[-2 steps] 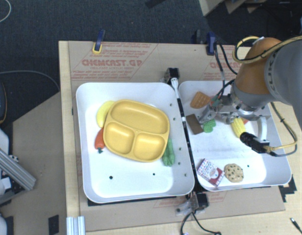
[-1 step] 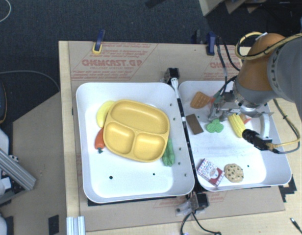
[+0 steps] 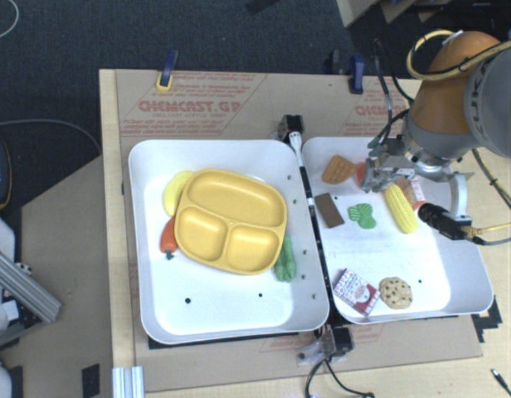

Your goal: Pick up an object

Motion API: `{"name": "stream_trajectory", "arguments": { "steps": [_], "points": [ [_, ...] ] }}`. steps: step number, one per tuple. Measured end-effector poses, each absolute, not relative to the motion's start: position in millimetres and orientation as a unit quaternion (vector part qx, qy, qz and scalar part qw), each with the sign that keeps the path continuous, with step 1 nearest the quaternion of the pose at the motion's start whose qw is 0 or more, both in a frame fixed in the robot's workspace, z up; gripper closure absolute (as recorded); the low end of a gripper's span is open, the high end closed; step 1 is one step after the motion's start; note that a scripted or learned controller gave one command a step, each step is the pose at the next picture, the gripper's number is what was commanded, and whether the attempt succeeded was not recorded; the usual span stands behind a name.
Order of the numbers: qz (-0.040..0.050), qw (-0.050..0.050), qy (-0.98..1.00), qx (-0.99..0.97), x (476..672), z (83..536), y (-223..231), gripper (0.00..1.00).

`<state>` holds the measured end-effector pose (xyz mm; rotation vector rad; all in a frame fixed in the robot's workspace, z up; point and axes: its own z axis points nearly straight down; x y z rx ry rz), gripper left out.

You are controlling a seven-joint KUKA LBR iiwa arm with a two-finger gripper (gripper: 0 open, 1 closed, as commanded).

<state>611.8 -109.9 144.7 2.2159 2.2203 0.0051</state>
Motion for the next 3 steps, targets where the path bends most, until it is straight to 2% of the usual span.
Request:
{"name": "stream_trajectory", "arguments": {
  "steps": [2,3],
  "points": [
    [0.0017,0.003,0.708,0.706,607.0,227.6,-106.9,1.0],
    [0.0019,0.001,0.71,0.705,612.3,236.3,-49.8,1.0]
  ]
}}
